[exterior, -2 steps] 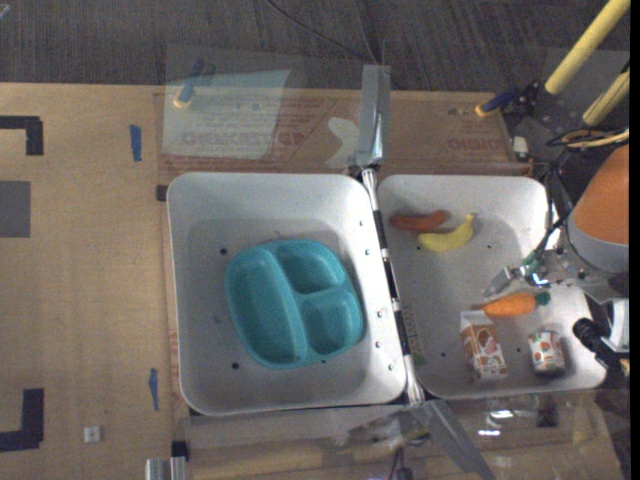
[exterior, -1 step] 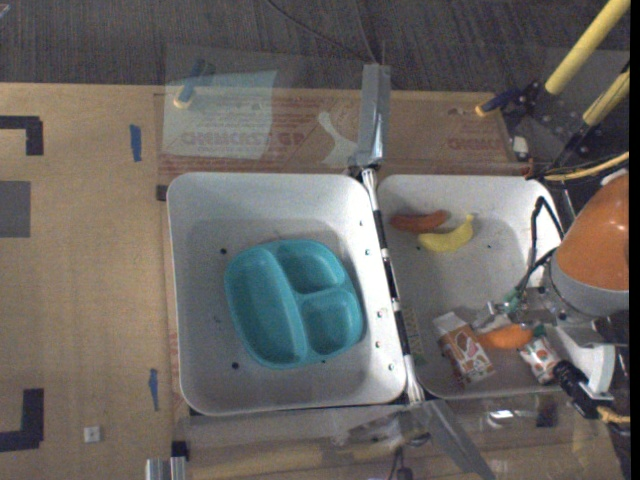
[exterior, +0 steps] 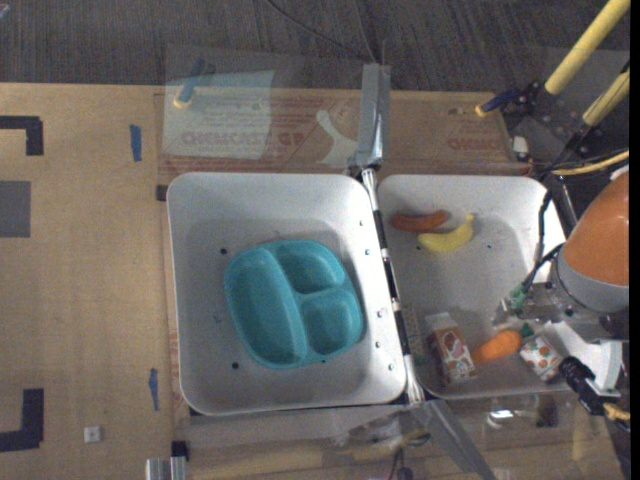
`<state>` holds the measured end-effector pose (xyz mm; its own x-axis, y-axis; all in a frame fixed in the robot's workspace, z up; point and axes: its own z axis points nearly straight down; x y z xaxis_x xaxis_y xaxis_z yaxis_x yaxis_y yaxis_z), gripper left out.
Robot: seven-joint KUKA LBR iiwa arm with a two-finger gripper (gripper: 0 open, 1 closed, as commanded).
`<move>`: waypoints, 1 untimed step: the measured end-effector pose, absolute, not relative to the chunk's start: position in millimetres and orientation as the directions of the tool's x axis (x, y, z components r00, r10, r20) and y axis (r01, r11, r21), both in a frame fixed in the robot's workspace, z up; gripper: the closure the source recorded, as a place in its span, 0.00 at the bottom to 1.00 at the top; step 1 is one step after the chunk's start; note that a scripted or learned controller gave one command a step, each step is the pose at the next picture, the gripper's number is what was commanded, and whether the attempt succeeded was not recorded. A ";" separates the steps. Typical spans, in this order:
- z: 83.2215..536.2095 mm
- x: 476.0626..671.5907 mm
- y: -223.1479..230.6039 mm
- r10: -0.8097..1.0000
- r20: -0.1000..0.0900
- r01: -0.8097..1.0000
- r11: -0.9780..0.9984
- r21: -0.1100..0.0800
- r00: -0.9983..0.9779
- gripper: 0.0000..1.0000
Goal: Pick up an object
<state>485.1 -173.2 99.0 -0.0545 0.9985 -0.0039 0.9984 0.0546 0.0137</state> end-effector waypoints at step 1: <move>98.9 485.0 -173.2 0.999 -0.004 0.998 0.054 0.013 -0.054 0.00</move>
<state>485.0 -173.2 98.9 -0.0544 0.9985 -0.0037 0.9984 0.0545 0.0135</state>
